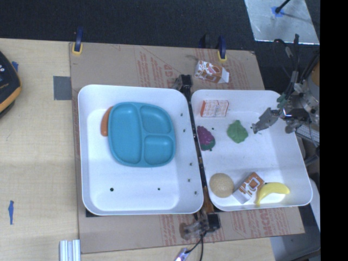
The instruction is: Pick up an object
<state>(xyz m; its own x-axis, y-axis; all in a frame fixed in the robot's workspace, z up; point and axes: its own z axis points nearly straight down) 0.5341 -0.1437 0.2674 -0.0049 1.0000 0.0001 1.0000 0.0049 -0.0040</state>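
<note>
A black and yellow thing (7, 86) sits at the far left edge of the wooden bench (35, 162). A piece of grey tape (62, 87) is stuck on the bench near it. A big sheet of brown cardboard (136, 64) lies under both bins.

The left bin (89, 189) is white. In it lies a blue plate (142, 134) with three parts. An orange thing (104, 122) pokes out from under the plate's left side.

Above the bins, on the cardboard, lies a small red and white packet (212, 72).

The right bin (272, 156) is white too, and it touches the left bin. Near its top left is a little red and white box (214, 109). Below that is a purple bunch of grapes (205, 137), close to the bin's left wall. Just to the right of the grapes is a green toy (237, 131). At the bottom of the bin is a round tan ball (221, 185). Next to it is a small orange and white carton (248, 187), tipped over. A yellow banana (273, 192) lies touching the carton on its right side.

The claw (262, 122) comes in from the right, over the upper right part of the right bin. It is near the green toy but does not touch it. I cannot tell if the claw is open or closed. There is nothing in it that I can see.
</note>
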